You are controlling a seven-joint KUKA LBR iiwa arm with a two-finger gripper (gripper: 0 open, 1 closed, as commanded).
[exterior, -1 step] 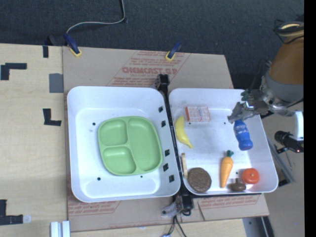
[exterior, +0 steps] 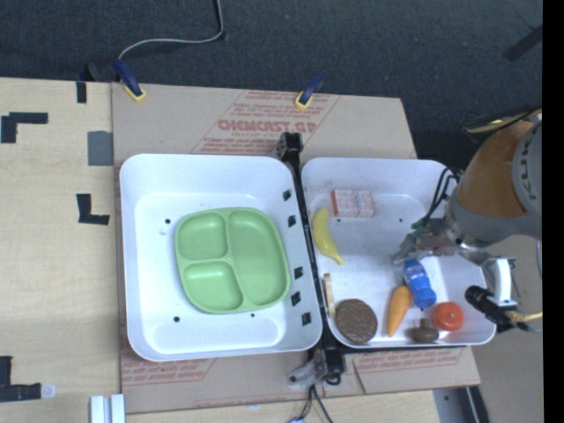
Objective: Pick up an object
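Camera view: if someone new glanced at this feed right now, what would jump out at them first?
Probably the green divided plate, alone in the left bin. Next, the cluster in the right bin: a banana by the divider, an orange carrot, a brown round disc, a red tomato and a blue bottle. The gripper sits just above that bottle, reaching in from the right.
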